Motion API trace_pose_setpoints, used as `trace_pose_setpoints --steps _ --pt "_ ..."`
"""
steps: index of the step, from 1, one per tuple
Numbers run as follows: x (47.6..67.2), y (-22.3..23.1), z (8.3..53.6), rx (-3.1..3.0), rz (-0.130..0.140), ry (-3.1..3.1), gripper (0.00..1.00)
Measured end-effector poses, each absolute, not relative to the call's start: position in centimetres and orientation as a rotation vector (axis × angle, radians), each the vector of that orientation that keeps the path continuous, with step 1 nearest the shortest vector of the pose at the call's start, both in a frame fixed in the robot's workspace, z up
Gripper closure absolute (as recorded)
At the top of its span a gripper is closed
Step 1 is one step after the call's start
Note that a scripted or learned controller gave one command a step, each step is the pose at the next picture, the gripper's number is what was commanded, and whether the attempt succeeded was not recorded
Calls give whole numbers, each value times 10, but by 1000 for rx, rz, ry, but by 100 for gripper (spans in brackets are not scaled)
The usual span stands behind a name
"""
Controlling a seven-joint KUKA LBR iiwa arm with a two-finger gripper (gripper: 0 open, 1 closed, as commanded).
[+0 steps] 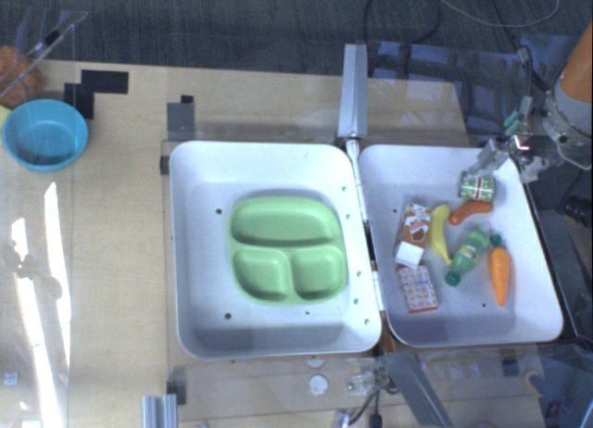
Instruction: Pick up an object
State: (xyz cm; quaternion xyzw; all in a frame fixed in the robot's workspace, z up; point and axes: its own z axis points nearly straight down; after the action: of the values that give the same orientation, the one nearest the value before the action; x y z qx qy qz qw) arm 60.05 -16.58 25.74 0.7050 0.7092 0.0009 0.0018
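Toys (454, 241) in right bin (547, 324), hand (505, 153) above

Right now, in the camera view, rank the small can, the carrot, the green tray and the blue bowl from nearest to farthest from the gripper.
1. Small can, just below-left of the gripper, right bin's top.
2. Carrot, right bin's lower right.
3. Green tray, left bin.
4. Blue bowl, bench's far left.

Arm (573, 107) cut off by the right edge; orange object (13, 72), far left of the jaws, cropped and unidentifiable.
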Motion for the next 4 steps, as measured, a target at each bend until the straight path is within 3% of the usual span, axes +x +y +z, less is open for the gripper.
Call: trace_pose_setpoints --steps 1,2,4 --pt "616 -136 119 2113 35 2283 0" --pt "644 -144 110 1945 38 2422 0" --pt "639 -155 110 1893 45 2449 0"
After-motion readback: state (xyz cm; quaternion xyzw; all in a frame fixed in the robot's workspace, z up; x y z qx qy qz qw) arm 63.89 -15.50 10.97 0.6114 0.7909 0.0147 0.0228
